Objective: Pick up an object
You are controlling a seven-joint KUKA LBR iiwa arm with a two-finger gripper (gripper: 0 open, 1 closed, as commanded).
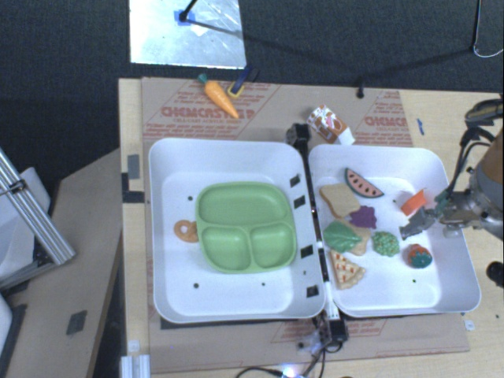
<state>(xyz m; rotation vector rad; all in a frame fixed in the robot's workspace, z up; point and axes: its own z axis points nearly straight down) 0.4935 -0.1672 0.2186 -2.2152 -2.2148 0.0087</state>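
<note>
The pincer (415, 225) hung low over the right bin (453, 290), its dark fingertips blurred, so whether they were spread or pressed together could not be told. An orange piece (413, 202) lay just beside it, partly hidden. Toy foods sat nearby: watermelon slice (363, 184), bread slice (340, 200), pizza slice (346, 270). A green divided plate (245, 227) sat in the left bin (169, 290); a carrot (220, 98) lay on the desk (378, 113).

Dark carpet floor (354, 22); silver sheet (185, 22) lying on it; tan bench (87, 235); aluminium rails (31, 227) left.
</note>
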